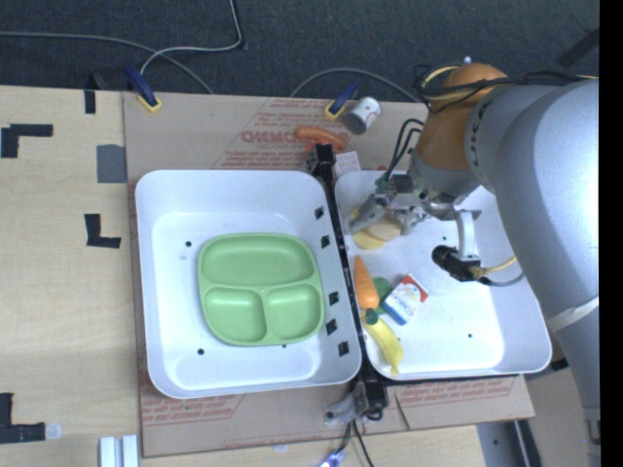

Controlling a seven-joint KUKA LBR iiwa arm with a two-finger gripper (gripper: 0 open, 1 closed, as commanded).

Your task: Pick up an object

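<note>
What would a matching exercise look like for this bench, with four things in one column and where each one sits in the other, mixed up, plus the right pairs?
Things:
1. green divided plate
2. banana
3. carrot
4. gripper

Places:
A. near the front of the right bin, by the divider
B. over the back left of the right bin, above a pale object
C. middle of the left bin
D. right bin, along the divider, just behind the banana

Pairs: 1-C, 2-A, 3-D, 4-B

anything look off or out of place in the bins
Nothing looks spilled or broken. The right bin has its toys crowded against the left wall: carrot, banana, a small packet. The green tray lies flat in the left bin. An orange thing lies outside the bins.
</note>
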